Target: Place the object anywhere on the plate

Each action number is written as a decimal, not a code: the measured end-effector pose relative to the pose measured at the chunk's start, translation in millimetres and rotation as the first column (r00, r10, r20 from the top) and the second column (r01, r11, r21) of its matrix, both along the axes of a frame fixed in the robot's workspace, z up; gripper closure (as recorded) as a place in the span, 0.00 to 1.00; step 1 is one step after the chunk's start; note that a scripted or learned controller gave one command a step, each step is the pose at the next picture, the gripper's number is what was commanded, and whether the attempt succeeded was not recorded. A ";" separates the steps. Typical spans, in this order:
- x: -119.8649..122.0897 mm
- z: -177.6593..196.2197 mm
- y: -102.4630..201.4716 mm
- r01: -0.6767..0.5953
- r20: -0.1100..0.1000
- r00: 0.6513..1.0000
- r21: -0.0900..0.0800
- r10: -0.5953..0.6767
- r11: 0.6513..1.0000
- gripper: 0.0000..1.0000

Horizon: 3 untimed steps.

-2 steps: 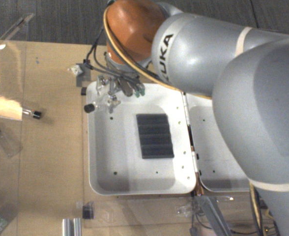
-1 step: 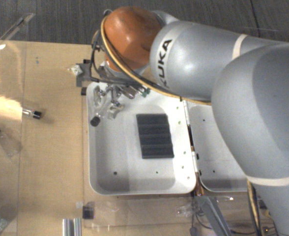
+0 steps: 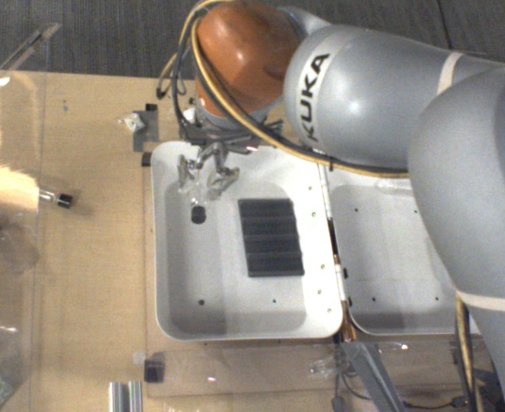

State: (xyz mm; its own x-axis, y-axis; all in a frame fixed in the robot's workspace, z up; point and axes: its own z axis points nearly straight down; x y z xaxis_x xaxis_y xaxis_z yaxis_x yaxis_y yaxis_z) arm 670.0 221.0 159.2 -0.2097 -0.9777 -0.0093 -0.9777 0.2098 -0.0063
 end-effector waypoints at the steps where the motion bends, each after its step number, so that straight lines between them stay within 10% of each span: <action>1: 0.0 17.0 6.9 -0.002 0.000 1.000 0.000 0.002 1.000 1.00; 3: -0.7 -30.2 15.6 -0.240 -0.001 0.971 -0.002 0.240 0.971 1.00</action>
